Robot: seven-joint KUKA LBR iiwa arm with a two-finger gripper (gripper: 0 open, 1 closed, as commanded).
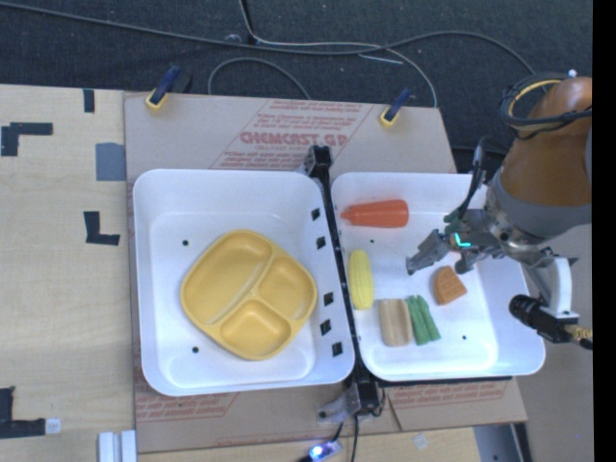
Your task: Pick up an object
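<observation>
Yellow tray [248, 295], one carrot [376, 214], one corn [360, 278]

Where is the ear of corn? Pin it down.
The yellow plastic ear of corn lies in the right white bin, against its left wall, below the orange toy carrot and just left of the tan wooden block.

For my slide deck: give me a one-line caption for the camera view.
Claw hovers above the orange piece in the right bin; yellow tray fills the left.
</observation>
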